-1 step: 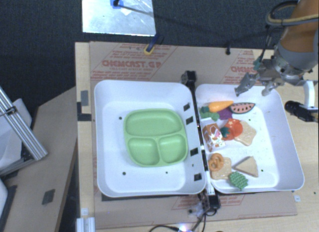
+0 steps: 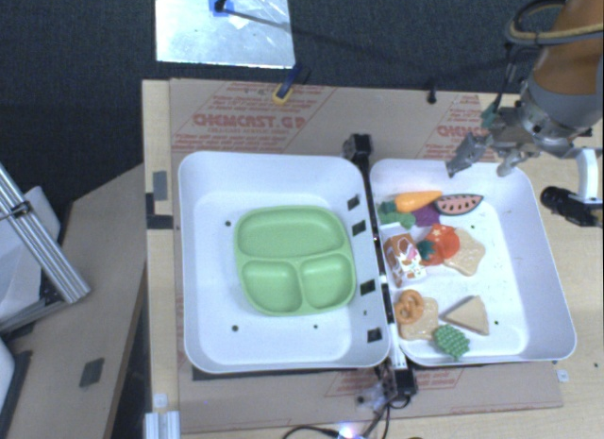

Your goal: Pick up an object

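Observation:
My gripper hangs over the far edge of the right bin, its two fingers spread apart with nothing between them. Below and left of it lie toy foods: a watermelon slice, an orange carrot, a purple piece, a red tomato, a toast slice, a patterned packet, a pretzel, a sandwich wedge and a green ridged piece.
The left bin holds a green three-compartment plate. A black hinged divider runs between the bins. A silvery sheet lies beyond the bench. The arm's grey and orange wrist stands at the upper right.

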Tool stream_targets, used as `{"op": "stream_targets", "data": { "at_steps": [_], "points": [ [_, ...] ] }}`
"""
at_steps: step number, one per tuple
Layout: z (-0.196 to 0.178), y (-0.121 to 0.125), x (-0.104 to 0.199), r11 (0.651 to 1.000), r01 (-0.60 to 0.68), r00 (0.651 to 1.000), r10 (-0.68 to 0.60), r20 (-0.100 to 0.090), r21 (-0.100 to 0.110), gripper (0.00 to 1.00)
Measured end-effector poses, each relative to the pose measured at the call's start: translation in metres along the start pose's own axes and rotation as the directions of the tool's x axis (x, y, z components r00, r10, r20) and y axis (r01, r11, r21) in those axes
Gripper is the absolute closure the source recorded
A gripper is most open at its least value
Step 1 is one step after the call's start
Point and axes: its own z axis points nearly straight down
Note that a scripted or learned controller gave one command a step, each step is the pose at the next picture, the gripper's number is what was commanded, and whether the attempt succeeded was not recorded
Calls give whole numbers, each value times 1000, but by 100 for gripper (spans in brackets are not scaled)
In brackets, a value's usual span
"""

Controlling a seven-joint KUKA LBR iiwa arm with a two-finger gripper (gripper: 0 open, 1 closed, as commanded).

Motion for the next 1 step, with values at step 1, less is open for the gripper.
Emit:
{"op": "stream_targets", "data": {
  "at_steps": [1],
  "points": [
    [43,3,-5,1000,-2,1000,2,0,2,0]
  ]
}}
